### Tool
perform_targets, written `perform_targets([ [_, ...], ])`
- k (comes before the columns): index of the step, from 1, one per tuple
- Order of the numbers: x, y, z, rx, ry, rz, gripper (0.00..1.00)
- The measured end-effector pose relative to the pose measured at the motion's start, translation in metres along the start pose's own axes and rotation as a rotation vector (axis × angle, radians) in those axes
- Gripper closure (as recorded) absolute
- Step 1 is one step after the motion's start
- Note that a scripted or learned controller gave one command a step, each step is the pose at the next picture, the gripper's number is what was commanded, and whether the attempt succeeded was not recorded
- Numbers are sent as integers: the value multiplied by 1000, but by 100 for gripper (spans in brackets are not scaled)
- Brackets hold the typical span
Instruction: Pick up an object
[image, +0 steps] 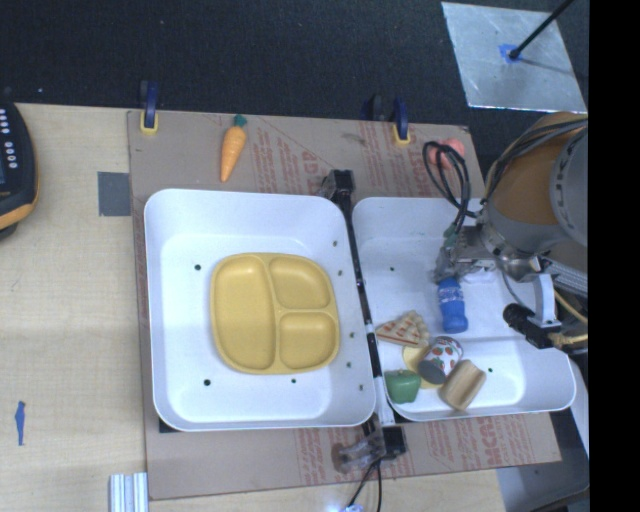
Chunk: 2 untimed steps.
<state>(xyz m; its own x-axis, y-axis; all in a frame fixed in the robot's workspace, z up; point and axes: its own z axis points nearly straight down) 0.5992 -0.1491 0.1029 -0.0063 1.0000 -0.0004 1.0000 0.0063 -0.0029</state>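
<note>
Tool: the grey two-finger tool hangs over the middle of the right bin, reaching in from its right edge; I cannot tell its state.
Task's thing: a small blue plastic bottle lies on the floor of the right shallow white bin, directly below the tool and seemingly touching it; whether it is gripped cannot be told.
Near corner of right bin: a tan waffle-patterned toy wedge, a green toy block, a speckled white and red ball and a tan cylinder like a cork sit clustered together, just beside the bottle on its near side.
Left bin: the left shallow white bin holds a yellow three-compartment plastic tray at its centre.
Worktop: an orange toy carrot lies on the brown cardboard sheet by the far edge, beyond the left bin.
</note>
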Motion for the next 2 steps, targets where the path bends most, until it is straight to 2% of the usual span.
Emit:
perform_targets([
  [1,0,0,1,1,0,-1,0],
  [2,23,-46,13,6,2,3,0],
])
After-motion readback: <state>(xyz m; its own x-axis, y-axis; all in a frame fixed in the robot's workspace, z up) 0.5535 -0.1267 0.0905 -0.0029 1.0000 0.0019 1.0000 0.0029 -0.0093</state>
